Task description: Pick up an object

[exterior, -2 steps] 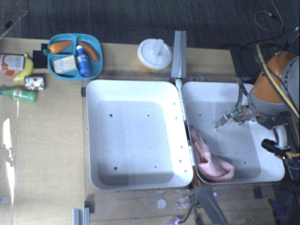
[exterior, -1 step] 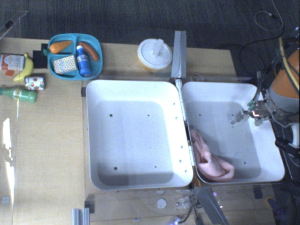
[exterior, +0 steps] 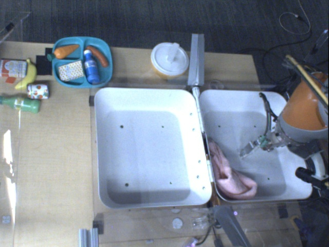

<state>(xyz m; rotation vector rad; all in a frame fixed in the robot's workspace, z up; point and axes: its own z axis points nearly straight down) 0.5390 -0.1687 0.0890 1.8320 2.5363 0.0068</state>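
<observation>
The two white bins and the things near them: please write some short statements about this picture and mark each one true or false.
1. A pink cloth lies in the right bin. True.
2. The pink cloth lies against the far right wall of its bin. False: it lies in the near left corner, beside the divider between the bins.
3. The gripper is above the right bin, apart from the cloth. True.
4. The blue tray stands inside the left bin. False: it stands on the bench beyond that bin.
5. A round white lid rests on the bench beyond the bins. True.
6. The gripper holds the cloth. False: nothing is seen between its fingers.
</observation>
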